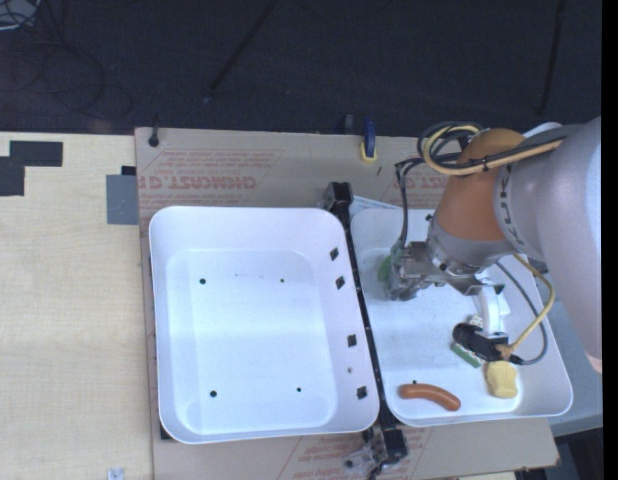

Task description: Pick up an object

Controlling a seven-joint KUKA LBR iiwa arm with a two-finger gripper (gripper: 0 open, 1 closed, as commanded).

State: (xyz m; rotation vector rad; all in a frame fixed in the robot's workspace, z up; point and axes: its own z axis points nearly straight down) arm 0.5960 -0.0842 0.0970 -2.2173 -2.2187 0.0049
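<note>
My gripper (pixel 401 284) is low in the right bin (pixel 549 404), near its left wall. A small green object (pixel 386 265) lies right against the gripper's left side, partly hidden by it; I cannot tell whether it is gripped. An orange sausage-shaped object (pixel 429 396) rests near the bin's front edge. A pale yellow chunk (pixel 502 379) sits at the front right of the same bin.
The left bin (pixel 169 268) stands beside the right one, with a black divider strip (pixel 351 298) between them. The arm's grey body and orange band (pixel 479 193) cover the right bin's far right part. A cardboard sheet (pixel 229 168) lies under both bins.
</note>
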